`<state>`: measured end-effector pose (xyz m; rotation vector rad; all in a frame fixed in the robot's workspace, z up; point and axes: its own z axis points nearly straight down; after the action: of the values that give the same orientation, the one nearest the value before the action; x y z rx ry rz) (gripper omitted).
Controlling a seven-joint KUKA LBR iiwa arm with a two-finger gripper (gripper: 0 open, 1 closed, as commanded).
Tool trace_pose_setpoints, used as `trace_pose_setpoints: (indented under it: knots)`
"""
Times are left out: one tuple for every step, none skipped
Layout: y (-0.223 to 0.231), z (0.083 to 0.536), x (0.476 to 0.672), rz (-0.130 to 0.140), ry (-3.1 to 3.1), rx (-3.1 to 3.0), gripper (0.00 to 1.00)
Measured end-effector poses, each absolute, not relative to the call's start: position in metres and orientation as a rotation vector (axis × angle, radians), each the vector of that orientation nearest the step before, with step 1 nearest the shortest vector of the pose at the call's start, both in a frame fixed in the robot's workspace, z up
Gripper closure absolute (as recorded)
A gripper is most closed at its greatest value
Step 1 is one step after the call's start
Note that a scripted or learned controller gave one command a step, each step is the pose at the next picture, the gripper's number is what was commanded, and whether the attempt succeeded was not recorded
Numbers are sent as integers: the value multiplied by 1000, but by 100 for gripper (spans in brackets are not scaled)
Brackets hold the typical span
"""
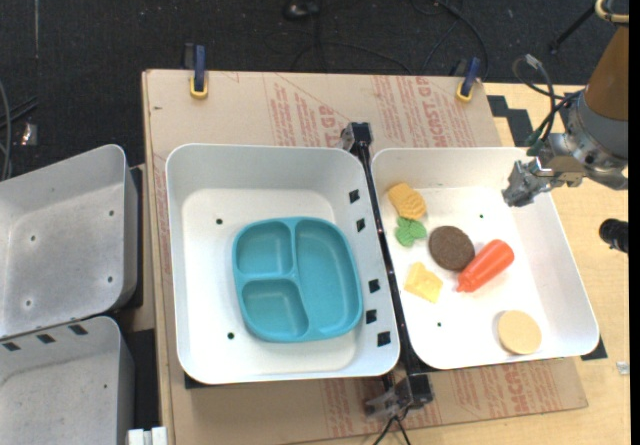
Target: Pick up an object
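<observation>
The gripper [522,183] hovers at the upper right of the right bin [575,278], its fingers' state unclear and nothing visibly held, while the orange carrot [486,265] at the bin's centre looks light, rigid and slick, best pinched across its thick middle

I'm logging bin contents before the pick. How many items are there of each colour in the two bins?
Yellow: 2, waffle and cheese wedge
Green: 1
Brown: 1
Orange: 1
Tan: 1
Blue: 1, tray
Total: 7
</observation>
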<state>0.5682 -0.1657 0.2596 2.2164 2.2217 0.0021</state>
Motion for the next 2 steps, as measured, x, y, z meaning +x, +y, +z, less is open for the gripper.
trace_pose_setpoints:
  knots:
    - [-109, 265, 577, 3, 2230, 2212, 100]
    - [-61, 253, 579, -1, 2229, 2216, 100]
